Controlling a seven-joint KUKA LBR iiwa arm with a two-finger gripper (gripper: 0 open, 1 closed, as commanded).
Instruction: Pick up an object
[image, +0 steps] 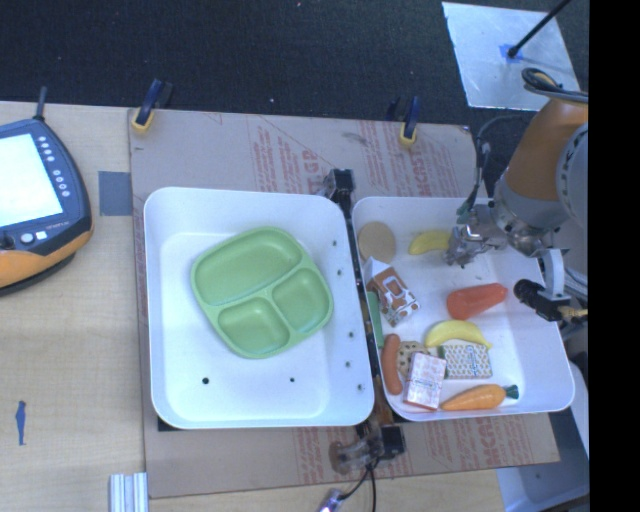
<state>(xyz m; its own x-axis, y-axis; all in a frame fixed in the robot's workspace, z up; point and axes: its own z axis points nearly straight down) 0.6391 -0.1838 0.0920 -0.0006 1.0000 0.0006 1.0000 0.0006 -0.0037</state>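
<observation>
While the gripper (466, 250) hangs over the right bin (545, 385), just beside a small yellow piece (430, 242), its opening cannot be told. That piece is judged light, rigid and smooth, best taken across its narrow middle. A green tray (262, 291) is seen in the left bin (170, 310).

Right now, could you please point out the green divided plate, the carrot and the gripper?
green divided plate (262, 291): camera view, middle ridge between its compartments.
carrot (474, 398): camera view, middle of its orange body.
gripper (466, 250): camera view, at its fingertips.
</observation>
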